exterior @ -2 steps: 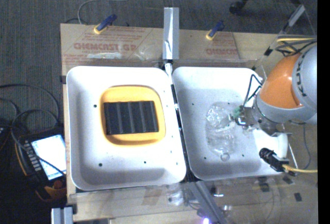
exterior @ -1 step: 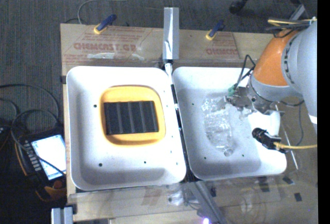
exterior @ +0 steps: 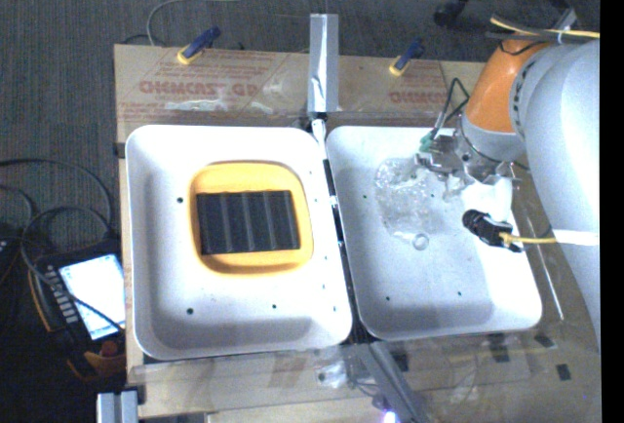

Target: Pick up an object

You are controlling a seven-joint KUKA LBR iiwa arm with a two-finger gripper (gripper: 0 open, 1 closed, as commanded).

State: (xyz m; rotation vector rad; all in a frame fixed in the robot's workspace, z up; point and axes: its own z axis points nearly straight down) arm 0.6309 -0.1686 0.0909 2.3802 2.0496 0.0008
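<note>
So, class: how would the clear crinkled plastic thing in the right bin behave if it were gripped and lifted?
The clear plastic thing looks thin and crumpled, so it probably flexes and squashes rather than staying stiff. It seems light for its size. Its glossy surface may be slippery.

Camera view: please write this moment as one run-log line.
arm: over right bin | gripper: beside clear object | left bin: yellow tray
</note>
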